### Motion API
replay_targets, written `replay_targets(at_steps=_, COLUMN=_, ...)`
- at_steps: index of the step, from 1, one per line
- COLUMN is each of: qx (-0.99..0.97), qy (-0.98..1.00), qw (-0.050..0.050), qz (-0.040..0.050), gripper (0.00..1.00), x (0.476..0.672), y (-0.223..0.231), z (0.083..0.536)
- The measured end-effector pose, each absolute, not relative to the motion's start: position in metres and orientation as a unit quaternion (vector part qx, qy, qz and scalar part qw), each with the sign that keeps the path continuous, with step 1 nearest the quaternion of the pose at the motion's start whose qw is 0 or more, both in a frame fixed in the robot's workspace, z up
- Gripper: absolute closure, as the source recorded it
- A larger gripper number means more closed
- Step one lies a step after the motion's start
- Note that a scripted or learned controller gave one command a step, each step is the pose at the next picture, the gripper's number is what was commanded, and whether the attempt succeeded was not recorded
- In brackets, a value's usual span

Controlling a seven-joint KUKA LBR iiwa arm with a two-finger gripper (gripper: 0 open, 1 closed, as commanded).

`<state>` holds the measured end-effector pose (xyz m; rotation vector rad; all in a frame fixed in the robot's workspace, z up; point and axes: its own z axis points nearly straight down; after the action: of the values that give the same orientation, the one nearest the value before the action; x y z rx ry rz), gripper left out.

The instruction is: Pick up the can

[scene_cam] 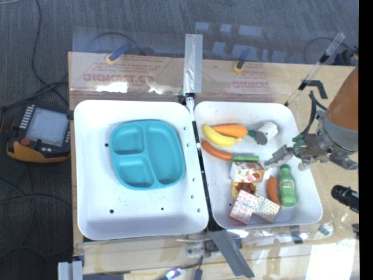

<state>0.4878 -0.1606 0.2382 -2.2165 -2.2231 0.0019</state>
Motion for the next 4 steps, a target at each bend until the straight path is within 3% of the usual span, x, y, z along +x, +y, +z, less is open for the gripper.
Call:
replay_targets(at_steps=1, qx=-0.709, qy=-0.705, qw=0.002, qz=0.0004, gripper=0.00, x=0.493, y=-0.169, z=0.227)
replay_targets(at_steps=2, qx=-0.709, qy=-0.705, qw=0.002, qz=0.0005, gripper=1.00, x=0.494, y=-0.169, z=0.236)
replay_targets(at_steps=3, qx=-0.905, qy=-0.425, qw=0.000, qz=0.0019, gripper=1.00, x=0.484, y=-0.143, z=0.255)
replay_targets(at_steps=4, qx=-0.772, qy=-0.635, qw=0.000, qz=0.0012, gripper=1.00, x=0.484, y=-0.107, z=0.262)
